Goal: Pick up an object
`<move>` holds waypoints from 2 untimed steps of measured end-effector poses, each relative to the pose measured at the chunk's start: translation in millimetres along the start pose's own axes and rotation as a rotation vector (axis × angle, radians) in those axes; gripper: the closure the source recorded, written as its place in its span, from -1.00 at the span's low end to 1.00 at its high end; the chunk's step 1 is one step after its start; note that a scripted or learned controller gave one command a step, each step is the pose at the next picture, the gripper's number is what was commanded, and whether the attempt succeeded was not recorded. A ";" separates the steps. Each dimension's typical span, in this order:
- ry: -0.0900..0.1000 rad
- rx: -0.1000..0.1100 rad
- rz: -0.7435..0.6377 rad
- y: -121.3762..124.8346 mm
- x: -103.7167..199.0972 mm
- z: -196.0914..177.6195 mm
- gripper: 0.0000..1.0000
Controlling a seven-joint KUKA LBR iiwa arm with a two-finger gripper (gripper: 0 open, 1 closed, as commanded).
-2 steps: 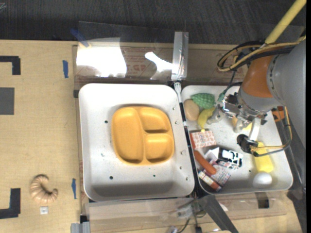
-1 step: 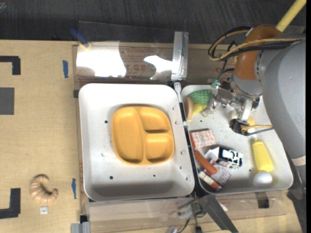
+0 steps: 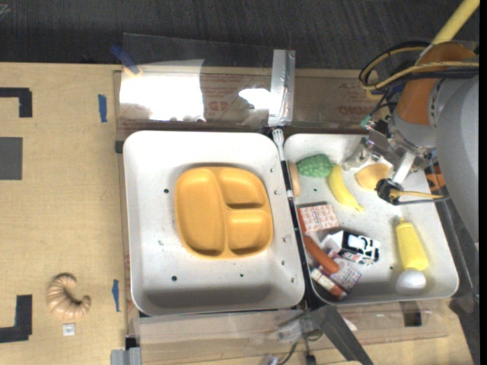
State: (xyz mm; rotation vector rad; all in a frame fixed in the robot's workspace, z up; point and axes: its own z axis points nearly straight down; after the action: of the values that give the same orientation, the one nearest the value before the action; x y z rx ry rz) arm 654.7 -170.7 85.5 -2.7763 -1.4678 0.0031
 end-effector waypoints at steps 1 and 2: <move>0.006 -0.009 0.005 -13.1 41.5 -67.8 -1.00; -0.002 0.007 0.276 -94.2 20.7 -7.0 -1.00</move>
State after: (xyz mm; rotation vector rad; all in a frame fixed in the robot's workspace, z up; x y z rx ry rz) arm 588.5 -100.5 92.6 -2.9473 -1.0700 0.0107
